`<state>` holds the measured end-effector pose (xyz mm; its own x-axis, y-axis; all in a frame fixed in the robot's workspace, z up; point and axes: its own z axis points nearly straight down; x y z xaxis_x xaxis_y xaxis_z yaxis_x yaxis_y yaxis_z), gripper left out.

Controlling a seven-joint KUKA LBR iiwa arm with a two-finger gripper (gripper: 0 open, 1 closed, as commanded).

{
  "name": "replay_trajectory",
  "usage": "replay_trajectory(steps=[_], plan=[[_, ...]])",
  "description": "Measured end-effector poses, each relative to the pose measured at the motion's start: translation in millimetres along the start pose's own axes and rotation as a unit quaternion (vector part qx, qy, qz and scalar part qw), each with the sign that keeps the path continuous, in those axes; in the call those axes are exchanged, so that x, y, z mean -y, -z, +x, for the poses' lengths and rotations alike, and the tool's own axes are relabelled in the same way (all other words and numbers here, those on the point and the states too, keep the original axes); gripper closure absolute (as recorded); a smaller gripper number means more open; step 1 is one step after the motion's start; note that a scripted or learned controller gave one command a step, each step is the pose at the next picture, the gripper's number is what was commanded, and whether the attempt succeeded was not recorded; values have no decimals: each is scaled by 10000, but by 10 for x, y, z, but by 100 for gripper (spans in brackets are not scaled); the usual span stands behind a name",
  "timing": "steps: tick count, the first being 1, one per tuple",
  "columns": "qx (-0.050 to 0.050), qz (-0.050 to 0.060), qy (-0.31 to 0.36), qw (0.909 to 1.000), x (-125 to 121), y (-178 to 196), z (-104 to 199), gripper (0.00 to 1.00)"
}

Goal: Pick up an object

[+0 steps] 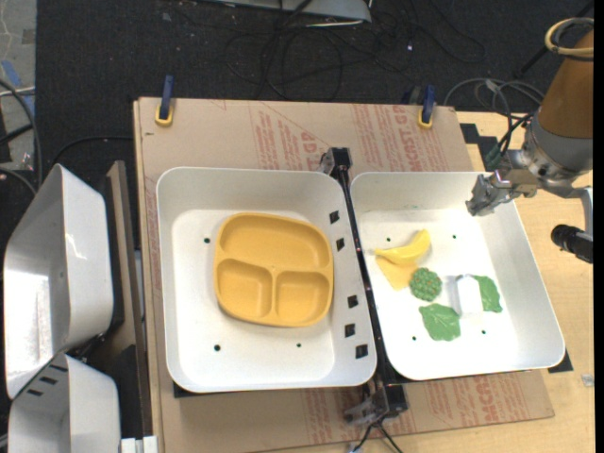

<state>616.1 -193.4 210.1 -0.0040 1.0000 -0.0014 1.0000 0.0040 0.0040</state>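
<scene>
Yellow plastic banana low in right white bin, gripper well apart above it, finger state unclear.

Cut off at the right edge: the grey arm with its orange band, upper part out of frame. Too small and dark to tell apart: the gripper fingers over the far right corner of the right bin. Partly covered: a green leafy piece under a small white block. Cropped at the left edge: white containers beside the bench. Blurred beyond naming: dark cables and gear on the far floor.
</scene>
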Motion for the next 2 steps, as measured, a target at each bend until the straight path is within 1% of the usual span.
replay_trajectory(steps=[1,2], plan=[[-16,10,22,10000,41,138,563,100],[-15,26,22,10000,145,90,1169,100]])
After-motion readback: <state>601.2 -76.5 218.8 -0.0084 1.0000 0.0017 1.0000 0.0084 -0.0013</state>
